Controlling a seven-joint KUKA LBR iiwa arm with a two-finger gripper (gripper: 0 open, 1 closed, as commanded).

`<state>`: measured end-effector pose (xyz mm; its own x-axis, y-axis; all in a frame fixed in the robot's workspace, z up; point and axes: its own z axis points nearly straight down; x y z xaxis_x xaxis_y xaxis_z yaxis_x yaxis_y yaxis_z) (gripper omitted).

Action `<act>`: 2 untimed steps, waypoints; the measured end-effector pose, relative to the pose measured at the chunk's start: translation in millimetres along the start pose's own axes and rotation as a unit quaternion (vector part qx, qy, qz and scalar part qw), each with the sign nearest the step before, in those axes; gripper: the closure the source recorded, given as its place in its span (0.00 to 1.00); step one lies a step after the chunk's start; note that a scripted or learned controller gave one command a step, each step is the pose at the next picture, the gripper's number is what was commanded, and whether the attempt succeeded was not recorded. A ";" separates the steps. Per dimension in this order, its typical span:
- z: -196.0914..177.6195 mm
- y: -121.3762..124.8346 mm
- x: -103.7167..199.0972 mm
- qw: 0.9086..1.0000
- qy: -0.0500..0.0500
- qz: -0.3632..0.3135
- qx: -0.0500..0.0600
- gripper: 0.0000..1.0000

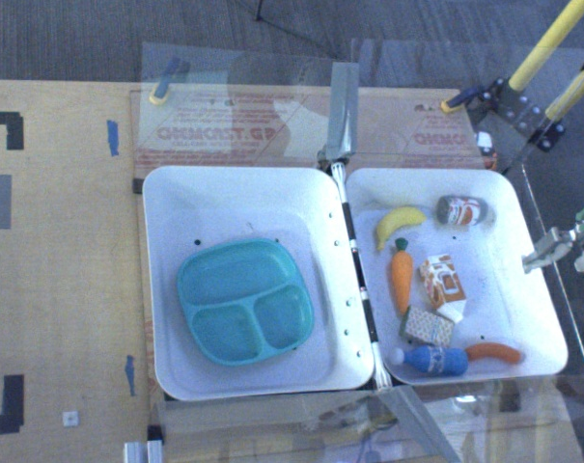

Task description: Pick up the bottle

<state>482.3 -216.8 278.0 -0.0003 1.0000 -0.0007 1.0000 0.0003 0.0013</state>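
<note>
A: Where did the bottle (434,360) lie?

B: At six o'clock in the right bin (535,276), long axis running three-to-nine, cap toward nine.

A: The risk?

B: A sausage (493,353) touched its three o'clock end, a cracker (429,327) sat just above; either could snag. The gripper (554,249) waited at three o'clock; its jaws' state couldn't be told.

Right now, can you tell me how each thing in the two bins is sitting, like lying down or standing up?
Blue bottle: lying on its side, near edge of right bin.
Carrot: lying flat, green top pointing away.
Banana: lying flat.
Can: lying on its side.
Sausage: lying flat beside the bottle.
Small carton: lying flat.
Cracker: lying flat.
Teal divided plate: right side up in left bin.
Gripper: over the right bin's right rim.
</note>
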 end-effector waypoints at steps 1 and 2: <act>48.3 -0.9 91.6 0.986 0.001 -0.167 0.001 0.00; 84.7 -3.0 96.0 0.987 0.001 -0.163 0.000 0.00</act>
<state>479.4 -120.8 193.2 -0.3209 0.9471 0.0002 0.9471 0.3209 0.0004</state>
